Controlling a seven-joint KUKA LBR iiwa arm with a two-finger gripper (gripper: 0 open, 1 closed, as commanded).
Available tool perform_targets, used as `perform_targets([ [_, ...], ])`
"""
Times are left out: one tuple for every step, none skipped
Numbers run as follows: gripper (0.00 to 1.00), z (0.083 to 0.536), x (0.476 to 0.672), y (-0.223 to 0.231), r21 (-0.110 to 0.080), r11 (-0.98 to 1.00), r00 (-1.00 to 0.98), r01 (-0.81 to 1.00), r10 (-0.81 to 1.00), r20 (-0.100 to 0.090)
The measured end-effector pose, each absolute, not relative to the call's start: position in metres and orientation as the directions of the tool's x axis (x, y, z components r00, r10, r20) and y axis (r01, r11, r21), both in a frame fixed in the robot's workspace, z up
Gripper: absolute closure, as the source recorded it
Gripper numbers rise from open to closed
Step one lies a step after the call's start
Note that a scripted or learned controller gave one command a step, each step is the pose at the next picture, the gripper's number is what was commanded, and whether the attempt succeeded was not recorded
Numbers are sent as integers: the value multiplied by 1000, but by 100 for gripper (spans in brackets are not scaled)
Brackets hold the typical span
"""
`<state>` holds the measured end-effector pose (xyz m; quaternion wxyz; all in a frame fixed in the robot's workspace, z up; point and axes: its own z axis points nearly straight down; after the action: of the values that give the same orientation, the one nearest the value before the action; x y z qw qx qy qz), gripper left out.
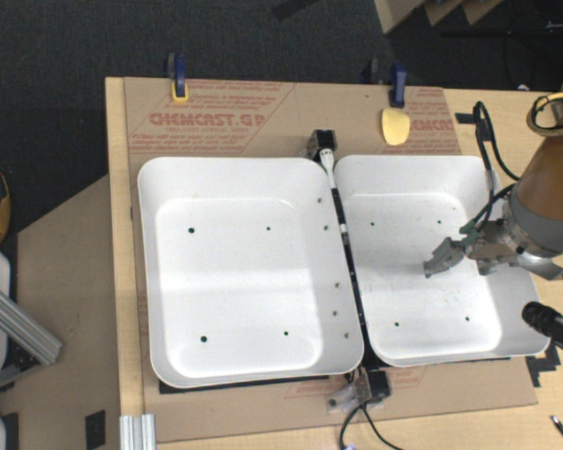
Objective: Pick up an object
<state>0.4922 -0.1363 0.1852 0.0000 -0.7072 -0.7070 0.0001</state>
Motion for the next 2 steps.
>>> perform_targets([
  [0,367,535,-116,22,5,-5,1000,1000,-4],
  [100,368,533,-117,5,2,-2,1000,1000,-2],
])
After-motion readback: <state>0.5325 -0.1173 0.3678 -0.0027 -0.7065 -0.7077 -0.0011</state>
